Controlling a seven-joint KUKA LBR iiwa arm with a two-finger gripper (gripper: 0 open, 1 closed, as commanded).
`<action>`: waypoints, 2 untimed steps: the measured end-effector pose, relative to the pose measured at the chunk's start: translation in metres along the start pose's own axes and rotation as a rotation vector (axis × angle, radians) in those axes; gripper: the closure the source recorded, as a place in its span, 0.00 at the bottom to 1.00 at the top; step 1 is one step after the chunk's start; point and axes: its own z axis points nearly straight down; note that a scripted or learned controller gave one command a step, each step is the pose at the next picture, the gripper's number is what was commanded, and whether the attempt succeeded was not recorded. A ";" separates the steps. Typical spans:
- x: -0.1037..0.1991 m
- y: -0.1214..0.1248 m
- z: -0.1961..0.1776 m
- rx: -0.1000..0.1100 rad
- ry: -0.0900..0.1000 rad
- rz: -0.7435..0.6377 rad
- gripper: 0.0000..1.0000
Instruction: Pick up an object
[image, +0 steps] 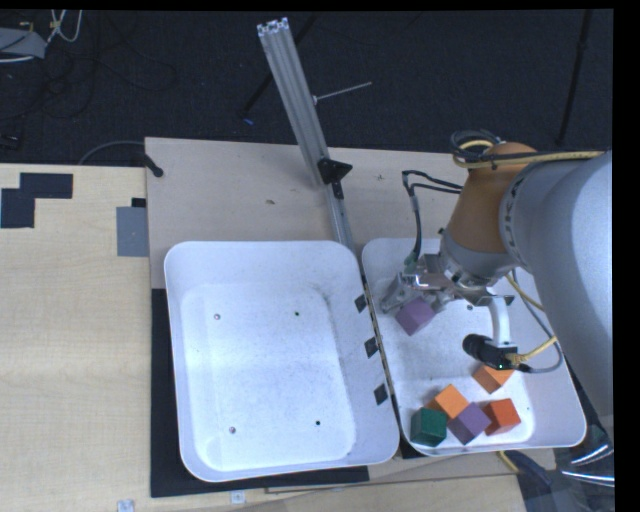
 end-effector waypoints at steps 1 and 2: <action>0.001 -0.020 0.000 0.005 -0.001 0.002 0.00; 0.001 -0.020 -0.010 0.008 -0.001 -0.003 1.00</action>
